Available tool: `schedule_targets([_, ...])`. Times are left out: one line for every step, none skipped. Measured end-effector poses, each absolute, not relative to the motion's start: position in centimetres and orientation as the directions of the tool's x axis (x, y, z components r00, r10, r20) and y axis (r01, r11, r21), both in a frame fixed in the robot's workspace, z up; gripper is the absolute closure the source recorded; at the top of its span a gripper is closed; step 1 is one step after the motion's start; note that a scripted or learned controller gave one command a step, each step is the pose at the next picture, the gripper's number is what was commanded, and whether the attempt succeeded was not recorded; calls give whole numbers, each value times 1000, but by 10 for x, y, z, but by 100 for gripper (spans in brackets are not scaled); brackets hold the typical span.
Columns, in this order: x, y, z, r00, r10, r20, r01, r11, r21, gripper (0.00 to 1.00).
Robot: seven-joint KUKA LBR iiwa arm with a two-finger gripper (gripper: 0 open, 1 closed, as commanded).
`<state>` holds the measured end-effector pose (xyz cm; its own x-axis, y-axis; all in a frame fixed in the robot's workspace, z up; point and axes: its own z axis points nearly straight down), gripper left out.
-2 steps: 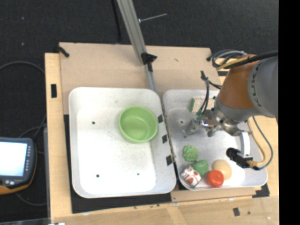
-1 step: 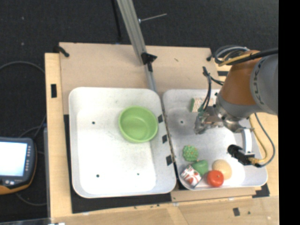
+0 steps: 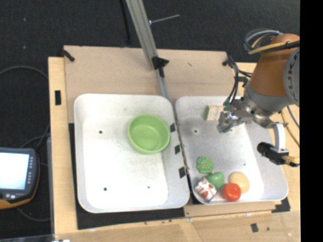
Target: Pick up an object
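My gripper (image 3: 225,122) hangs over the upper middle of the right bin (image 3: 262,193), just below a small green-and-white packet (image 3: 213,113) that lies near the bin's far wall. Along the bin's near edge sit a green broccoli-like piece (image 3: 205,164), a green pepper-like object (image 3: 217,178), a red-and-white can (image 3: 205,189), a red tomato (image 3: 232,191) and a pale yellow ball (image 3: 240,180). Nothing shows between the fingers.
The left bin (image 3: 96,185) holds a green bowl (image 3: 148,133) near its middle. A grey metal post (image 3: 144,29) slants up from between the bins at the back. A pendant with a screen (image 3: 15,178) lies off the bench at left.
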<state>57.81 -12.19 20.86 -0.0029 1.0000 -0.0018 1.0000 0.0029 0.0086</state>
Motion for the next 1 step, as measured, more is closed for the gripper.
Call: schedule_targets([580, -123, 237, -3, 1000, -1, 1000, 3, 5, 100])
